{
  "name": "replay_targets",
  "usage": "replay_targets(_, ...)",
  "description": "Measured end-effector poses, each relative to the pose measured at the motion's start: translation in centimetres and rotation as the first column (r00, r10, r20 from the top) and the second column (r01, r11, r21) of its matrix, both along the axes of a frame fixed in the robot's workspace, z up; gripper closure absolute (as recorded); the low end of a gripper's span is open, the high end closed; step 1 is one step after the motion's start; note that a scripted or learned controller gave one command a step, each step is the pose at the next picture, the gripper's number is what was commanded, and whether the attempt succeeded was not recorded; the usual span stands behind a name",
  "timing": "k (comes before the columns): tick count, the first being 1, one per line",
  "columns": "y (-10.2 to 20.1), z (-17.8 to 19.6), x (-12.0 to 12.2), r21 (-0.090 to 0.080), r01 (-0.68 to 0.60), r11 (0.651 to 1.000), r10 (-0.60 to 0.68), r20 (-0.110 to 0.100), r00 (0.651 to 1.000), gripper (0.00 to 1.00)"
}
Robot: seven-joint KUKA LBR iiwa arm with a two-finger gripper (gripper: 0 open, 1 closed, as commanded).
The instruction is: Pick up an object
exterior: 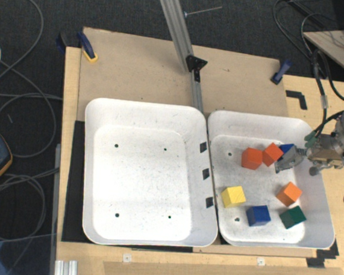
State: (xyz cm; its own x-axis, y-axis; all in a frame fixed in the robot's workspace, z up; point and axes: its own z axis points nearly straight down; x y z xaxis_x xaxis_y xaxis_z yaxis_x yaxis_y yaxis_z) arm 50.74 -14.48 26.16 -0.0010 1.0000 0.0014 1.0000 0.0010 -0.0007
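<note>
Grey pincer [286,160] sits low beside an orange cube [272,154]; its spread cannot be told.

Two white bins — left bin [141,173] finely black-speckled, right bin [239,131] alike. Held in the right one: red-orange cube [251,158], orange cube [272,154], second orange cube [289,193], yellow cube [234,196], blue cube [258,215], dark green cube [292,217] — and a blue block [287,149], partly hidden. Tan bench [166,67]; blue clamps [87,45] at its corners.
</note>
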Motion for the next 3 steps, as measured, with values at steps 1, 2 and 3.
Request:
replay_targets(1,0.0,0.0,0.0,0.0,0.0,1.0,0.0,0.001,1.0,0.0)
replay_targets(2,-0.2,-4.3,-0.2,0.001,0.002,1.0,-0.002,-0.005,1.0,0.0)
replay_targets(3,-0.7,-9.9,0.5,0.001,0.001,1.0,-0.001,-0.006,1.0,0.0)
